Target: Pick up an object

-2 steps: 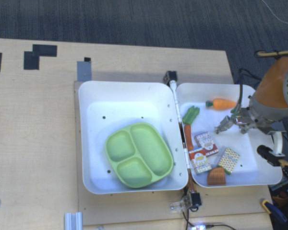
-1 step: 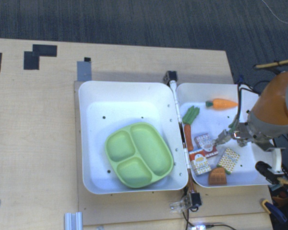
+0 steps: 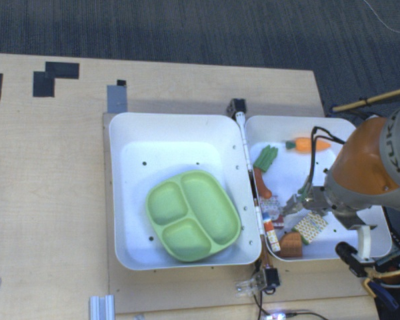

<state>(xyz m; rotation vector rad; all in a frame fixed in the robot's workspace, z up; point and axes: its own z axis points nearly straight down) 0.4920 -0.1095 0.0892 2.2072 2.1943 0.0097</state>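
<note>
Wooden bench [image 3: 47, 179] — green divided plate [image 3: 193, 215] in left bin [image 3: 120, 199]

Arm [image 3: 380, 165] cut off at right edge, hides part of right bin [image 3: 280, 129]. Carrot [image 3: 305, 145] partly behind cable. Gripper [image 3: 299, 205] fingers too blurred to tell.

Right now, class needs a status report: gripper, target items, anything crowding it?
Gripper low in right bin. Nothing seen held. Checkered packet and brown block beside it. Green tray in left bin.
</note>
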